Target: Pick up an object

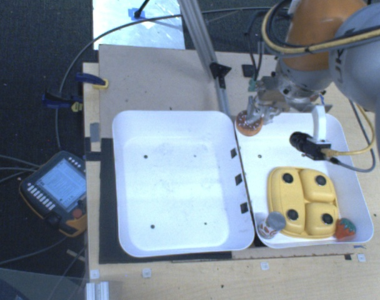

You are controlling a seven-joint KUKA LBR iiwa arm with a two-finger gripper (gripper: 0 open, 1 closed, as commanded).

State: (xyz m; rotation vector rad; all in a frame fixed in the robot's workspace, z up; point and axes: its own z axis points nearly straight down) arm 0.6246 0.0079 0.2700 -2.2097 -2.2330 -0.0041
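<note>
Nearest the camera, along the front edge of the right bin, a small red strawberry-like object was seen in the front right corner, and a small grey-topped cup in the front left corner. Between them a yellow four-compartment tray was lying flat, each compartment marked by a dark spot. The left bin was set just beside the right one, the two rims touching. Left of the bench a teach pendant was lying on the dark floor. Farther back, the gripper was held over the rear left corner of the right bin, and a round brownish object was seen right at its tip. Whether that object was actually gripped, and how far the fingers were parted, could not be told.
</note>
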